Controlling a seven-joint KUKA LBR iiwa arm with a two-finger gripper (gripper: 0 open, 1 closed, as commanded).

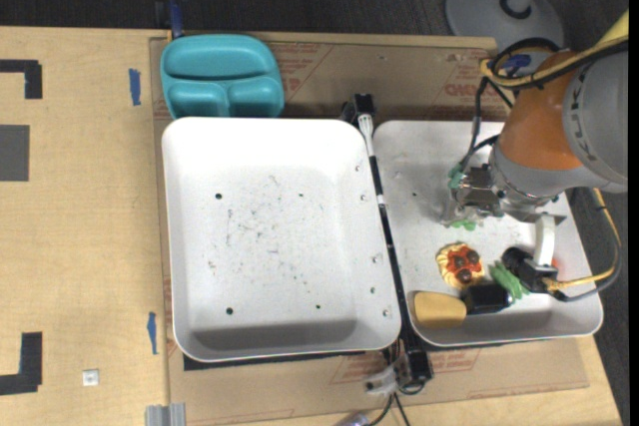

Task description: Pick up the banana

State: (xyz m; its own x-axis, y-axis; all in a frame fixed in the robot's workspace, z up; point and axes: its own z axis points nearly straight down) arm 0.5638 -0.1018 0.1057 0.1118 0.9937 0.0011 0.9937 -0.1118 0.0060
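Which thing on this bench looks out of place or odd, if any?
Nothing looks spilled or broken. One oddity: the teal plastic divided tray lies outside both bins, behind the left white bin. The small items crowd the near edge of the right white bin, where the grey arm's tool is.

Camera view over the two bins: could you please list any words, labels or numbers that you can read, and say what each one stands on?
None can be read.
Brown cardboard sheet behind the white bins: red print along its edges, too blurred to read.
Teal plastic divided tray: no text visible.
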